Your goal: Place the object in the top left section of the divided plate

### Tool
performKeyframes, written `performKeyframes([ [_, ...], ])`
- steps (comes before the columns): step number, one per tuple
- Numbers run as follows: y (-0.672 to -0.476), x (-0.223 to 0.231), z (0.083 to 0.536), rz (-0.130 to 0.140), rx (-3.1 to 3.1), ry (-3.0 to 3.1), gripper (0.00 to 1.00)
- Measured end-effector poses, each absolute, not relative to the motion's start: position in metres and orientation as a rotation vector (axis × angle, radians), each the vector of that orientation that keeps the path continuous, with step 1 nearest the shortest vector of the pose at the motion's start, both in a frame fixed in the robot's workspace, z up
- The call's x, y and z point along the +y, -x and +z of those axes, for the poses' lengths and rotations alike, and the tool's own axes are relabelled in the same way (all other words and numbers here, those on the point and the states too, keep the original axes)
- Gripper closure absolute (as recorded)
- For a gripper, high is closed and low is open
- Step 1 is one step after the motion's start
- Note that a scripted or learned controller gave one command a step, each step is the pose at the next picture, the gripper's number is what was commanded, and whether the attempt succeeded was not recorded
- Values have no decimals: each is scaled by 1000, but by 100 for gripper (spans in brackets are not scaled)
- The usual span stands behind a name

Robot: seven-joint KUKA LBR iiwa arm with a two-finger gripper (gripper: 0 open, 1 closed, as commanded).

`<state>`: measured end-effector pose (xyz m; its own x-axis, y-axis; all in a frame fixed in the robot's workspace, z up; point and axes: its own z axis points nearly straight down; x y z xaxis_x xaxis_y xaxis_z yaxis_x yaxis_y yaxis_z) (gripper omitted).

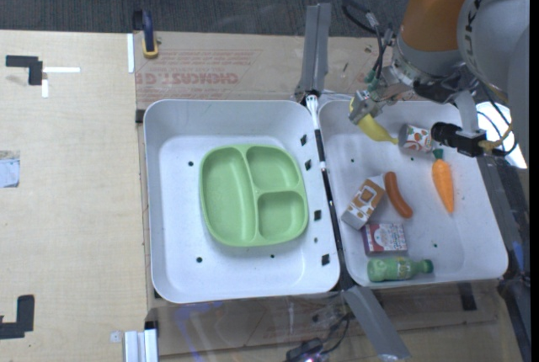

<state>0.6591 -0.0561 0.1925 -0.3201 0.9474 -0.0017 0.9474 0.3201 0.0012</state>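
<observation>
green bottle (399,268) lies below an unreadable red-labelled box (386,237); hand (368,109) clamped on yellow banana (373,128).

green divided plate (253,194), orange carrot (444,184)

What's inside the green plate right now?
The green plate has three sections, and they all look bare. It lies in the left bin, hiding the floor beneath it.
</observation>
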Motion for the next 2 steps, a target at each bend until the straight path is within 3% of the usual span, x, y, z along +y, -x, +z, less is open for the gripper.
performKeyframes([
  [1,-659,33,192,-1,2566,-1811,100],
  [2,-659,33,192,-1,2566,-1810,0],
])
